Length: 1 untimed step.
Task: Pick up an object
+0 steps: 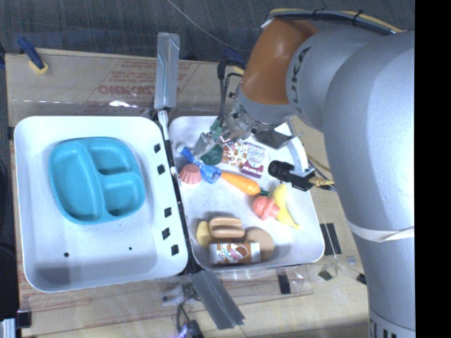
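My gripper (208,145) hangs low over the back left part of the right bin (312,225). Just below its tip lie a blue toy (206,168) and a pink cupcake (189,175) by the bin's left wall. A printed packet (244,158) lies right beside the gripper. An orange carrot (239,183), a yellow banana (285,205) and a pink strawberry-like toy (263,206) sit in the middle. A hot dog (224,227), a brown bun (259,237) and a small labelled box (233,253) lie along the front wall.
The left bin (42,259) holds a blue divided plate (97,177). A metal divider (167,76) stands between the bins at the back. My arm's grey body (359,132) covers the right bin's back right corner.
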Motion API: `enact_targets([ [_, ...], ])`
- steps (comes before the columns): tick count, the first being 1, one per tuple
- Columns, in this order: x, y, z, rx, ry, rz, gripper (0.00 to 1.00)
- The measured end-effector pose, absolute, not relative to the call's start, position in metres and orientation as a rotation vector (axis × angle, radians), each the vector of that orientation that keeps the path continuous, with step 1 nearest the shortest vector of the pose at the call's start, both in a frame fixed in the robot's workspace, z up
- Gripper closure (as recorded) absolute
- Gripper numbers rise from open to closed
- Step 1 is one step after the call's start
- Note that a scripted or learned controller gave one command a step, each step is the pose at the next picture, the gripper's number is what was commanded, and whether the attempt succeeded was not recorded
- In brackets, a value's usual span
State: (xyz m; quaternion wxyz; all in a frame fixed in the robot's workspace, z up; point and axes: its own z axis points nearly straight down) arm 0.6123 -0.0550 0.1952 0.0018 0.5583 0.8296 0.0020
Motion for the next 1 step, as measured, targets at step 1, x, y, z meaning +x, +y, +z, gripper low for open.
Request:
enact_targets([
  [1,0.6241,-0.0651,0.2114,1.740,2.616,-0.001,1.00],
])
